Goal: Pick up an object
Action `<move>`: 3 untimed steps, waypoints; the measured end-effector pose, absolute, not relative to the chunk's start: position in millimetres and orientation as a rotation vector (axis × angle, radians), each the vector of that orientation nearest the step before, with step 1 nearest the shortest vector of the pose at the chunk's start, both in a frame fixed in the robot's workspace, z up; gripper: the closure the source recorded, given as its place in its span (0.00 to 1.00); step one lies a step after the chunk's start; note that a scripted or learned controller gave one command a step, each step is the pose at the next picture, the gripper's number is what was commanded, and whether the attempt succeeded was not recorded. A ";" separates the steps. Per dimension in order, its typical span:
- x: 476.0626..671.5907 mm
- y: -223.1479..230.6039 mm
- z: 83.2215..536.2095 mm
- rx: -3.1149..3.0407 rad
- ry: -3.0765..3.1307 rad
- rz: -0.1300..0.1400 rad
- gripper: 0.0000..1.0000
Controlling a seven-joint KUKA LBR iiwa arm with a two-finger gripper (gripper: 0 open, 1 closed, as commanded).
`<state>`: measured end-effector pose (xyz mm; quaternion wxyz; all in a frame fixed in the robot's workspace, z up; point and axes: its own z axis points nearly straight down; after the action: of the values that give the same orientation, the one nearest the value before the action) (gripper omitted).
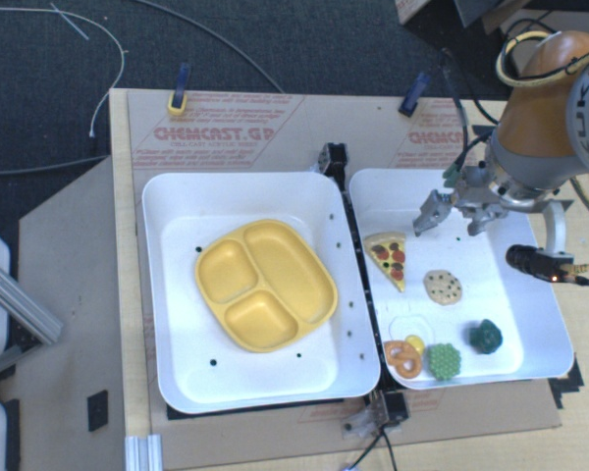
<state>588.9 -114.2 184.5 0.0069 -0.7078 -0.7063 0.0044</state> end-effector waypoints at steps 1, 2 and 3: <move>592.1 -114.0 192.3 -2.219 -2.220 0.000 0.00; 588.6 -107.8 148.8 -2.217 -2.218 0.004 0.00; 587.8 -111.6 90.0 -2.223 -2.218 -0.004 0.00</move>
<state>587.8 -111.6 90.0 0.0008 -0.7079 -0.7063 -0.0013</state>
